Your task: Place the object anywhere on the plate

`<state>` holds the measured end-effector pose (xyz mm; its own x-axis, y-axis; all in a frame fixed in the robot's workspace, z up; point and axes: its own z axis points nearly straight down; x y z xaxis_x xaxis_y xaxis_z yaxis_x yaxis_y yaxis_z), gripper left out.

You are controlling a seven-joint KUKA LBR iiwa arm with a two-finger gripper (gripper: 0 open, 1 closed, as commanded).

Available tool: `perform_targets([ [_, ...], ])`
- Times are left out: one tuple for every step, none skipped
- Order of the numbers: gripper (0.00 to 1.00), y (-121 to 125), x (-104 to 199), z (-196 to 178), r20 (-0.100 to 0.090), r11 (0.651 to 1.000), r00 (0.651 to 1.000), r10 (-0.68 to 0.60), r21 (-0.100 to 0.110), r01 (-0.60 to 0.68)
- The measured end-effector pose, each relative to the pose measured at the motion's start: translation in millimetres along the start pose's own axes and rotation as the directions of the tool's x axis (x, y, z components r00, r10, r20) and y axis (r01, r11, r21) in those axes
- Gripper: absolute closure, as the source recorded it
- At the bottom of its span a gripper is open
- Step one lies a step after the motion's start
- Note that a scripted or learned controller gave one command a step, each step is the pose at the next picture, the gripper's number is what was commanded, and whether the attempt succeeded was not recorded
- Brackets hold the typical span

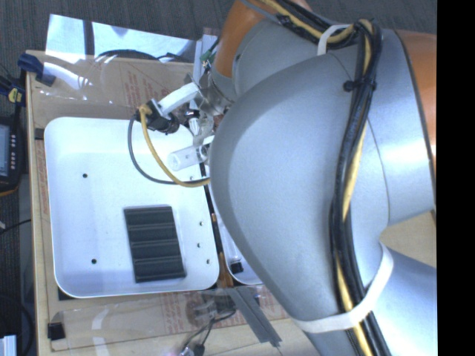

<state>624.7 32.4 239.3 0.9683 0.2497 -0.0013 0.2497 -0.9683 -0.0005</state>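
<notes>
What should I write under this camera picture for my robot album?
Big grey robot arm leans over two white bins; a dark ribbed plate lies in the left bin.

The arm point(312, 176) hides most of the right bin point(241, 269).

No word, number or brand can be read with certainty. Faint reddish print runs along the clear sheet point(111, 80) over the bench edge just left of the gripper point(194, 136), and again on the strip point(178, 314) well below it, but the letters are too blurred and small to make out.
</notes>
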Motion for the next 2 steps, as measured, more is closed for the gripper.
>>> perform_targets([
  [1.00,-72.4,-89.9,49.7,0.006,1.000,1.000,0.003,0.004,-0.003],
  [1.00,-0.1,-117.4,49.6,0.005,0.994,0.994,-0.111,0.006,0.110],
])
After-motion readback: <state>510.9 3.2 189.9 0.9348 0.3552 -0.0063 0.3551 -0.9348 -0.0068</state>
